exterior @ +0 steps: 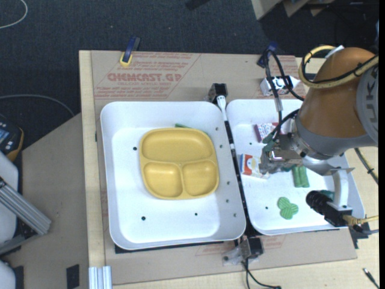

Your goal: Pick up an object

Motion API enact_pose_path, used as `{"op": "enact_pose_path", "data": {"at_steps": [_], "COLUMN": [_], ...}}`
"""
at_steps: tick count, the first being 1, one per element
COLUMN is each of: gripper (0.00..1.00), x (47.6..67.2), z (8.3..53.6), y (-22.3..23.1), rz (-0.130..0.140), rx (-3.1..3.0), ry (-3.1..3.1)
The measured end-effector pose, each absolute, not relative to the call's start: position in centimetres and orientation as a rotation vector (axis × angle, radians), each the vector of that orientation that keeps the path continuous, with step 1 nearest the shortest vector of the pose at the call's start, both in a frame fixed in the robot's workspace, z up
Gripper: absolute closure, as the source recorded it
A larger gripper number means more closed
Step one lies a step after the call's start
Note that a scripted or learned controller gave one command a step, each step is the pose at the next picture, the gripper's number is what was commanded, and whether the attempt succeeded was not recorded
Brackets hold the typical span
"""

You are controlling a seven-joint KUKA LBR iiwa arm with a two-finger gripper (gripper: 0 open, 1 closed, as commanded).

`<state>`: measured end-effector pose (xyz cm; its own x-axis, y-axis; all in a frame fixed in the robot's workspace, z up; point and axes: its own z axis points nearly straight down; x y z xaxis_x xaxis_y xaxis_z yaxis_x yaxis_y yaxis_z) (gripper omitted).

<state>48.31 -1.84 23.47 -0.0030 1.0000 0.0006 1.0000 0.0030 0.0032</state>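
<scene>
Camera view looks down on a counter (90, 161) bearing two shallow white bins side by side. Within the left bin (120, 161) lies a yellow divided plate (178, 162) with three compartments, and a sliver of something green (182, 126) peeks out from behind its far edge. Over the right bin (264, 215) the gripper (272, 159) is lowered near the bin's middle; whether it is spread or closed cannot be told. Touching or just beside the gripper, toward the bin's left wall, lies a small white card with red and blue print (249, 164). Farther back sits a small dark packet (263, 130). A green cylinder (300, 176) lies just right of the gripper, and a green knobby toy (287, 208) rests near the bin's front.
</scene>
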Motion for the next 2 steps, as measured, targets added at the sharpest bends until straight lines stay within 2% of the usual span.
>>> {"op": "enact_pose_path", "data": {"at_steps": [1,2], "gripper": [1.0,1.0], "x": [48.5,48.8], "z": [21.4,23.5], "y": [-1.7,-2.2], "rz": [-0.004,0.003], "rx": [2.225,2.219], "ry": [2.224,2.219]}}
